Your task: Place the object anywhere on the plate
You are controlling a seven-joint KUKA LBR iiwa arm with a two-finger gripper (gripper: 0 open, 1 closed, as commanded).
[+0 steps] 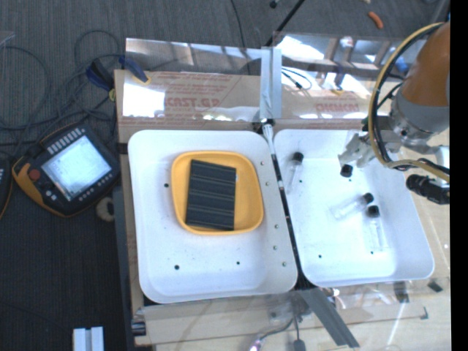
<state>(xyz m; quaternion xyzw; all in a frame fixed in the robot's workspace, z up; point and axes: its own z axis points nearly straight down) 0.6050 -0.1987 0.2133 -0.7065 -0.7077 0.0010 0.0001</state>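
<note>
Two shallow white bins (219, 287) side by side; wide bare floor around yellow square plate (217, 193) in left bin, dark ribbed rectangular block (211, 194) flat on it. Gripper (352, 158) at right bin's far edge, opening hard to tell.

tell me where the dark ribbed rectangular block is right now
In the camera view, the dark ribbed rectangular block lies flat on the yellow square plate, which sits in the left white bin, away from the arm on the right.
</note>
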